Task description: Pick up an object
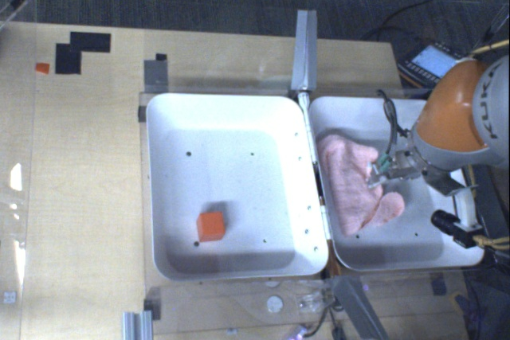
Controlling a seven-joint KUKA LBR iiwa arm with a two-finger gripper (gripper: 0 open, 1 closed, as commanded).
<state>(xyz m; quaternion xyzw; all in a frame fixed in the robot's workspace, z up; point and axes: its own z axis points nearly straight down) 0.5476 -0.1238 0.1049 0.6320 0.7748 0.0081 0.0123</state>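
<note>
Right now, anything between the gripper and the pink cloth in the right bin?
Nothing visible. The gripper is already down at the pink cloth in the right bin, at its right edge, with no other object between them. The orange block sits apart in the left bin.
</note>
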